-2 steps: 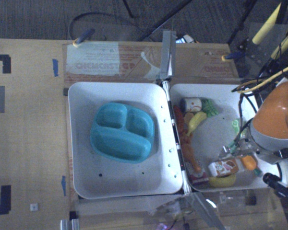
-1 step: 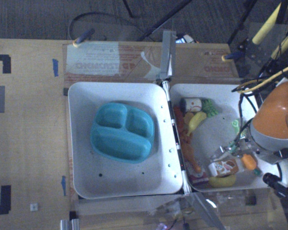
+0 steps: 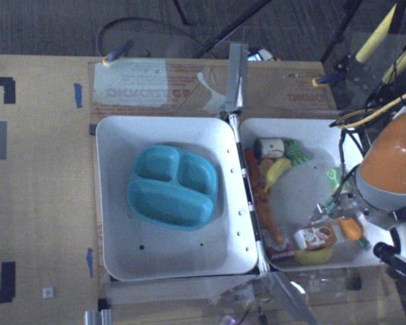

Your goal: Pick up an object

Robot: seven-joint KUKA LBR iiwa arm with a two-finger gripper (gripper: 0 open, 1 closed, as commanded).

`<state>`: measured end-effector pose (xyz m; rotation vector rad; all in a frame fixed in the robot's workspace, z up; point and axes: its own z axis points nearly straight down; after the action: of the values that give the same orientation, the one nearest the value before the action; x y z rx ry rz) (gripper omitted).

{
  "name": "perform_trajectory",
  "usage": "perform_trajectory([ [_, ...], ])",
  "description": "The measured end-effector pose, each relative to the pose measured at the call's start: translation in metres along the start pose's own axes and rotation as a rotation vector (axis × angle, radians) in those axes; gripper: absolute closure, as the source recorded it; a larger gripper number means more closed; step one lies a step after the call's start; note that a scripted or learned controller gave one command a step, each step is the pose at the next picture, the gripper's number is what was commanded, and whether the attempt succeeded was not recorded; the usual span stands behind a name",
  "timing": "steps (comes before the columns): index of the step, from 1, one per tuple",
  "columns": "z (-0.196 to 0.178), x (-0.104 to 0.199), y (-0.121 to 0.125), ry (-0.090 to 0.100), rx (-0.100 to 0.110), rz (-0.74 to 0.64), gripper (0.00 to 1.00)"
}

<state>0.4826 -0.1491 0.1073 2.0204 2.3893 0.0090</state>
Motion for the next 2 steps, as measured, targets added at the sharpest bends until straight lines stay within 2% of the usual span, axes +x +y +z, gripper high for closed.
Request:
perform_trajectory([
  [1,0.0001,0.0,-0.0001,0.0,0.0,0.0,0.0],
  [2,-0.0095,-0.0008,0.0004,-0.001,-0.002,0.002,1.0],
])
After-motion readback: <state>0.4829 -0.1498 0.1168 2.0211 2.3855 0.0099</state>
